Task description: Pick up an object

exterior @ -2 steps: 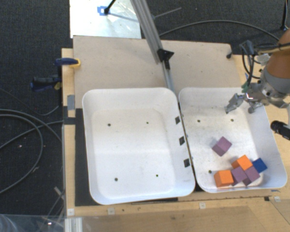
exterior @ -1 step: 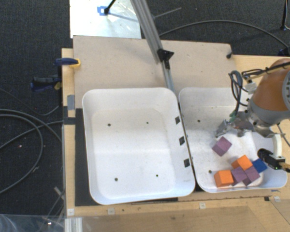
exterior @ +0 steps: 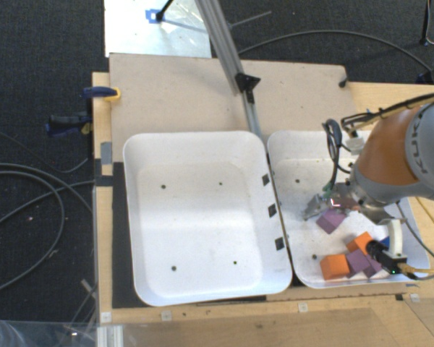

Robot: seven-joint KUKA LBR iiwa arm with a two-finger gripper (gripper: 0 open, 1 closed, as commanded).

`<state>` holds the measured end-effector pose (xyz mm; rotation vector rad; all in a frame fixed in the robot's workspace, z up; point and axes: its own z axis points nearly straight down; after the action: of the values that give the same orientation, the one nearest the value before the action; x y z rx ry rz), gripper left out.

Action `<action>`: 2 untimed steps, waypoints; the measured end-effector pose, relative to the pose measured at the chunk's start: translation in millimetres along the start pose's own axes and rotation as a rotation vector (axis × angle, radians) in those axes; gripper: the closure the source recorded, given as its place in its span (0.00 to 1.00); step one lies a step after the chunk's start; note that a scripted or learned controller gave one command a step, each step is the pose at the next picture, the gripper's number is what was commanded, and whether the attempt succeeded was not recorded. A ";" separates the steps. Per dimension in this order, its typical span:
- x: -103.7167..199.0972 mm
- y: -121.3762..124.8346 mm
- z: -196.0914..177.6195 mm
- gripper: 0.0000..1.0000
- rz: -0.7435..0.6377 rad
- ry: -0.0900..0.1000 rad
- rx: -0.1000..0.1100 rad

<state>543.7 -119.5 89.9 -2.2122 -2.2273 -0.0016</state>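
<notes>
My gripper is low over the middle of the right bin, its grey tip pointing left. A purple block lies right against the tip, on its lower right side; whether it sits between the fingers is hidden by the wrist. Toward the front of the same bin an orange block and a second purple block rest side by side. Another orange block sits just behind them, partly covered by the arm.
The left bin stands beside the right one, their rims touching at a ridge with black clips. A slanted metal pole crosses the board behind the bins. The arm's orange band overhangs the right bin's right half.
</notes>
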 end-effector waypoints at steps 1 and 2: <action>12.3 -35.2 0.0 0.00 0.006 -0.002 0.000; 46.7 -42.0 -104.7 0.00 -0.001 -0.002 -0.011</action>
<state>501.5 -73.3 194.7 -2.2179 -2.2354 -0.0116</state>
